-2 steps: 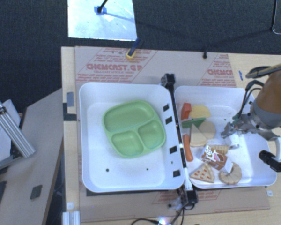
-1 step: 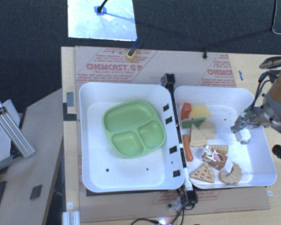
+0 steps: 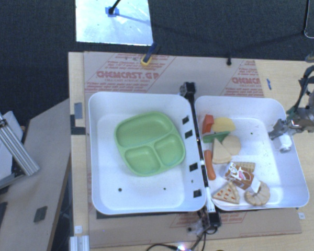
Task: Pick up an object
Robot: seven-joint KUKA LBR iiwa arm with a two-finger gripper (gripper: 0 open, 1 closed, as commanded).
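Red "CHEMCAST GP" lettering repeats on the brown sheet [image 3: 126,73] under two white bins. Toy food pieces [image 3: 232,169] cluster along the right bin's [image 3: 293,192] left side. The hand [image 3: 283,136] hovers near that bin's right rim; its grip cannot be judged.

Two white bins [image 3: 141,203] sit side by side, one green divided tray [image 3: 149,143] in the left, roughly nine toy food pieces [image 3: 239,175] clustered in the right.
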